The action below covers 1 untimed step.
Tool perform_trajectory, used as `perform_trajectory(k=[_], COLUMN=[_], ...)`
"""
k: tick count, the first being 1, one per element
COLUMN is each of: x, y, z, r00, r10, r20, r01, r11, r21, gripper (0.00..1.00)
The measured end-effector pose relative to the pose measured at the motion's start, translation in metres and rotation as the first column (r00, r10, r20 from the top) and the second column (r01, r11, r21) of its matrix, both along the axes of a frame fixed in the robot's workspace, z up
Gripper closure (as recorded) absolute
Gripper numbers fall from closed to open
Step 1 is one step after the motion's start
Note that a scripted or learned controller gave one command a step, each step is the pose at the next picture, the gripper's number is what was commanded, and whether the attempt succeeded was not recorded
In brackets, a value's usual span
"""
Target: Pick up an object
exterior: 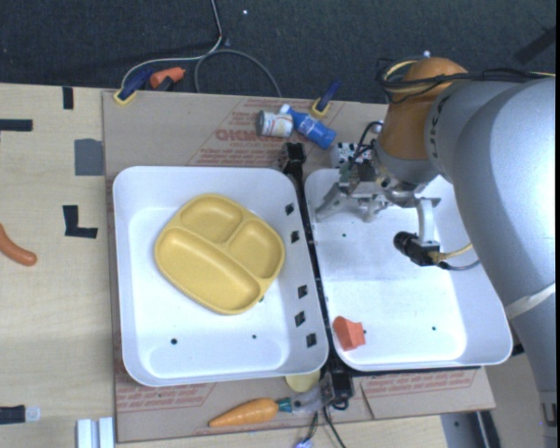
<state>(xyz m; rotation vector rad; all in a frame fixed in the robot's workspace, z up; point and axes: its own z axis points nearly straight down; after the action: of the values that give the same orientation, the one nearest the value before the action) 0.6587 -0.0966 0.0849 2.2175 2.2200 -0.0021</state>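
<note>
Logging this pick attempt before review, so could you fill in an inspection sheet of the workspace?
Surface: two white bins, left bin and right bin, on brown cardboard.
Job's things: yellow divided plate in left bin; orange block in right bin's near-left corner.
Clutter: carrot before the bins; blue-white bottle behind; sausage far left.
Grippers: gripper over right bin's back-left corner, nothing seen between the jaws.
Cables: black cable looping behind.
Surroundings: dark carpet.

Small orange block [349, 333], right bin's front-left corner
</note>
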Motion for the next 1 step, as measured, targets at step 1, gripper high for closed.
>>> perform_trajectory(k=[1], x=[0.0097], y=[-0.0104], z=[0.0115], r00=[1.000], r10=[0.000], r20=[-0.002], r01=[0.000], r11=[1.000], r21=[0.004], gripper=[0.00])
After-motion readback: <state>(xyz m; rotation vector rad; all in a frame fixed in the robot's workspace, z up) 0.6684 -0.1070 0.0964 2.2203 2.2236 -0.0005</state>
